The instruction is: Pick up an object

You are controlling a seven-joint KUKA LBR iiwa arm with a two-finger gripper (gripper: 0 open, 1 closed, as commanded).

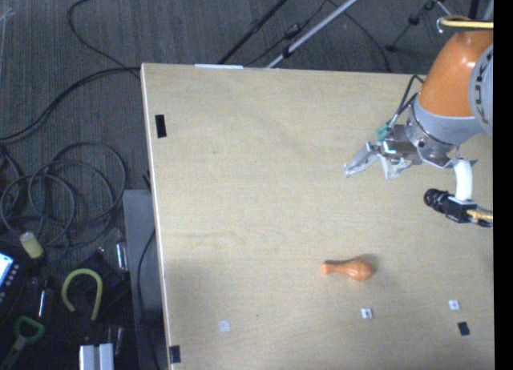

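Observation:
A small orange object (349, 268), bulb-shaped with a thin neck pointing left, lies on the pale wooden bench top (256, 192) toward the front right. My gripper (369, 168) hangs over the bench's right side, well behind the orange object and apart from it. Its two grey fingers (355, 165) are spread, with nothing between them. The orange band of the arm (455, 72) rises behind the wrist at the right edge.
A black fitting with a white hose (450, 203) hangs off the arm to the gripper's right. Small black and white markers (366, 312) dot the bench's front right, and a black tab (160, 126) sits near its left edge. Cables and tools (72, 200) lie on the floor beyond that edge.

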